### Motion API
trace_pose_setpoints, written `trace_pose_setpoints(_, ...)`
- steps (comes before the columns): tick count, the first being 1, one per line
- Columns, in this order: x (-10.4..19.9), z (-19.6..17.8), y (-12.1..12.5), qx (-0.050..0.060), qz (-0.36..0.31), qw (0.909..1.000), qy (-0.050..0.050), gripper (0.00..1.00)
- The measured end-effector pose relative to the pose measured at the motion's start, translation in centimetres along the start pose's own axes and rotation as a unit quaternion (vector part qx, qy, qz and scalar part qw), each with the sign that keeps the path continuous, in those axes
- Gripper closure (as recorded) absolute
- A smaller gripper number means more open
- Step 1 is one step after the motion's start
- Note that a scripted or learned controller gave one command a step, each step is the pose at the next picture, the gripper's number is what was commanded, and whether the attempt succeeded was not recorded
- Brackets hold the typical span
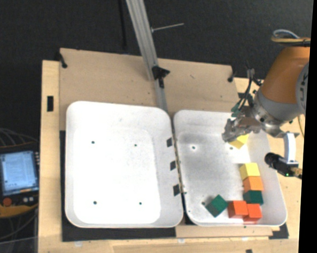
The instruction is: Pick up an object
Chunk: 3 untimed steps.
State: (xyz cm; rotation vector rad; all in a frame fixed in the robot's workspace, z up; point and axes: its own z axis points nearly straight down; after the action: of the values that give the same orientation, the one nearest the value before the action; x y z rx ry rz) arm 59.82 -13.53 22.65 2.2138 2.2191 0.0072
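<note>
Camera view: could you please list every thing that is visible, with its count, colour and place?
Bins: 2, white, side by side on the bench; left bin, right bin.
Yellow blocks: 2, right bin; one under the gripper, one at the top of the column by the right wall.
Orange blocks: 3; one in the column, two at the bottom right.
Green blocks: 2; one in the column, one tilted near the bottom wall.
Tablet: 1, dark with a lit screen, far left.
Metal pole: 1, grey, slanting above the bins.
Gripper: 1, grey, over the right bin's upper part.
</note>
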Motion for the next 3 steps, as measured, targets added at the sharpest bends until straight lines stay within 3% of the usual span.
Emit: trace_pose_setpoints(3,16.0,1.3,-2.3,0.005,-0.002,1.0,0.002,1.0)
